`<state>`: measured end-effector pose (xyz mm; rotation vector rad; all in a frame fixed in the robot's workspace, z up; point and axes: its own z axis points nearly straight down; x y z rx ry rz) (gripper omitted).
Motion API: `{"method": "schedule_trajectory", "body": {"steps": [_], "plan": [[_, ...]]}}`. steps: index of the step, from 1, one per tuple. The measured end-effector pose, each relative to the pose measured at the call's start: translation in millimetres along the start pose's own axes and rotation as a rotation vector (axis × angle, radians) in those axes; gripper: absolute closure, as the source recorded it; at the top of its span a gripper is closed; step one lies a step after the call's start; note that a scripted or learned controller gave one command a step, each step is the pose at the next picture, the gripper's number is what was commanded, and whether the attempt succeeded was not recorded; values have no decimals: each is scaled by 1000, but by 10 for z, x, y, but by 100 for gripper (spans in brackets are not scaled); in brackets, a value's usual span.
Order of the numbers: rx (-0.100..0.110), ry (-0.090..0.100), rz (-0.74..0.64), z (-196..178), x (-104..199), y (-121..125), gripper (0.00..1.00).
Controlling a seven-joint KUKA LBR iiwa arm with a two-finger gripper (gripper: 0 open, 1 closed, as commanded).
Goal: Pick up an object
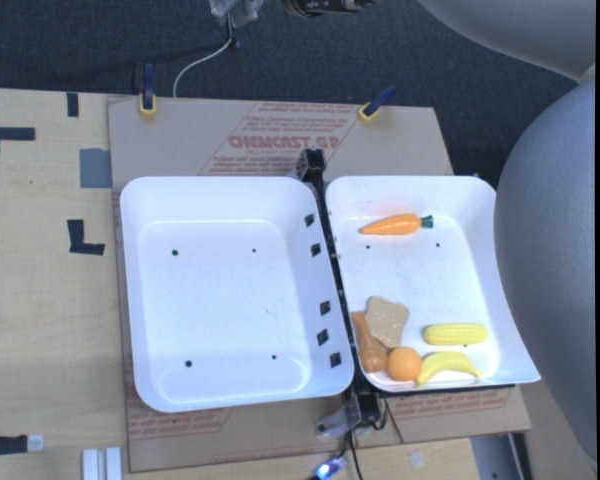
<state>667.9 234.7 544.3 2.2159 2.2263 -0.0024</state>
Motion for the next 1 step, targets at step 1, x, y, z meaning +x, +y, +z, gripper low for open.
{"method": "schedule_trajectory", "body": {"steps": [1], "plan": [[1, -1, -3, -94, 14, -3, 100]]}}
